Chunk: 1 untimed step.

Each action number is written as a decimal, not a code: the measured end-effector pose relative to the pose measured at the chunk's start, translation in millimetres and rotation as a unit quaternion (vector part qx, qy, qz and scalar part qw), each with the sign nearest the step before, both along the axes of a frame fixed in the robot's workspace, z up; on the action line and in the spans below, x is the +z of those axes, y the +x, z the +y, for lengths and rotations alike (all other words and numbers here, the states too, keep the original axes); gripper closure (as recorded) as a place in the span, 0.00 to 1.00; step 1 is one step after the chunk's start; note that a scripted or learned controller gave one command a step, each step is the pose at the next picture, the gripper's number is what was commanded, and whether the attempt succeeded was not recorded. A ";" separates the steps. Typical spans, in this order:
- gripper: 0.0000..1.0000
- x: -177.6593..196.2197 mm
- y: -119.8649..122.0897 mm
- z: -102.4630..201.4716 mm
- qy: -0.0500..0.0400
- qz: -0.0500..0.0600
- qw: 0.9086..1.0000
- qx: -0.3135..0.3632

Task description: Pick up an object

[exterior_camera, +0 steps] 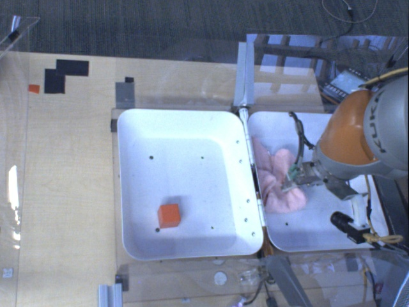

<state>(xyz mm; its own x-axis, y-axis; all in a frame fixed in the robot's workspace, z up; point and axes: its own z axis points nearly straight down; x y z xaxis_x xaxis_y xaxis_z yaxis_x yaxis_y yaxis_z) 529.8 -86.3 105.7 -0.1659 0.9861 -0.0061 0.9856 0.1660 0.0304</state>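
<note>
Low in the right bin [319, 238], the gripper [295, 179] presses into the pink cloth [276, 183], its grip impossible to judge, while the orange block [169, 215] lies well apart in the left bin [185, 133].

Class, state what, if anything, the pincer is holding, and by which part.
It cannot be told. The pincer sits at the pink cloth in the right bin, at the cloth's right edge.
</note>
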 end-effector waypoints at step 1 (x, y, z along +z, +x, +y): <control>1.00 80.7 72.8 40.5 0.000 0.012 1.000 -0.013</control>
<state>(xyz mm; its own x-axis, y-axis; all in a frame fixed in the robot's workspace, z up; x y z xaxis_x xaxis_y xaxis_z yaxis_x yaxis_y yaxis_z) 602.6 -45.7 186.4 -0.1394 0.9902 -0.0019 0.9902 0.1394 0.0076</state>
